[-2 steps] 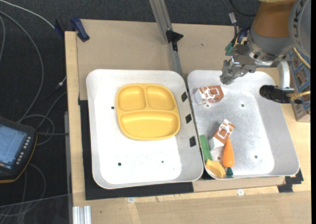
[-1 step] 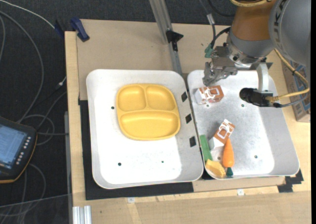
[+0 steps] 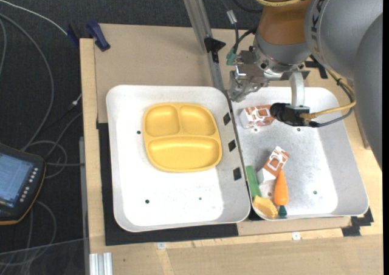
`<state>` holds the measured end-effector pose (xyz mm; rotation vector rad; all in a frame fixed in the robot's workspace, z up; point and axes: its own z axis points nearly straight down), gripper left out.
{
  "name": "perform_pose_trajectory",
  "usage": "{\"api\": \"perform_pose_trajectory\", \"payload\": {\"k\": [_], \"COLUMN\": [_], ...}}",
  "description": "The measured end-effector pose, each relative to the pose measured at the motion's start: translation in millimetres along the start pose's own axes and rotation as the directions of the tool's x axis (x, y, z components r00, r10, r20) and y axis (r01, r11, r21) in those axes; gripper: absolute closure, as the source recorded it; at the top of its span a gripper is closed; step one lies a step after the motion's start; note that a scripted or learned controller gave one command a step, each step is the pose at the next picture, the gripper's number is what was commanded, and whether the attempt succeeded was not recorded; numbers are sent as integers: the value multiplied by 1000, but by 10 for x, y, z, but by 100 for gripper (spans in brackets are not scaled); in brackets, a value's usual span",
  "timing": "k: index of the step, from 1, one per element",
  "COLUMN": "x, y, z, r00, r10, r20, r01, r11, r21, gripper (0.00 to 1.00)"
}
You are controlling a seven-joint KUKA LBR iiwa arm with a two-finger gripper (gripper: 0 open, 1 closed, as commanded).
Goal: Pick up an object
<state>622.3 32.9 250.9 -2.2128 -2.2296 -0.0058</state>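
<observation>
A small box [image 3: 256,116], white with orange marks, is seen lying on the floor of the right bin [image 3: 328,164], near the bin's far left corner. The gripper [image 3: 242,88] is placed just above that corner, close to the small box and a little to its left in the picture. It cannot be told if the gripper is open or closed, because it is seen from above and its tip is too small and dim.

More things are found nearer the front of the same bin. A second box [image 3: 276,161], also white and orange, is tipped at a slant. Just below it, an orange carrot [image 3: 280,187] is laid with its thick end up against that box. A green stick [image 3: 252,180] is laid beside the carrot, along the bin's left wall. A yellow piece [image 3: 265,207] is tucked into the front left corner, touching the carrot's green end.

The gripper is carried by the grey arm [image 3: 292,0] with its orange band, which is reached in from the right.

In the left bin [image 3: 176,198], a yellow plate [image 3: 181,136] with three parts is set flat near the middle.

Both bins are set side by side on the wooden bench [image 3: 146,55]. A small blue thing [image 3: 97,36] is seen at the bench's far left corner. On the dark floor to the left, a screen [image 3: 15,183] and some cables [image 3: 36,55] are laid.
</observation>
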Motion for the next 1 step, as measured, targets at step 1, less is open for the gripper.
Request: {"api": "perform_pose_trajectory", "payload": {"k": [1], "x": [471], "y": [82], "z": [3], "r00": [1000], "r10": [1], "r20": [0], "r01": [-1], "r11": [1000], "r21": [0], "gripper": [100]}}
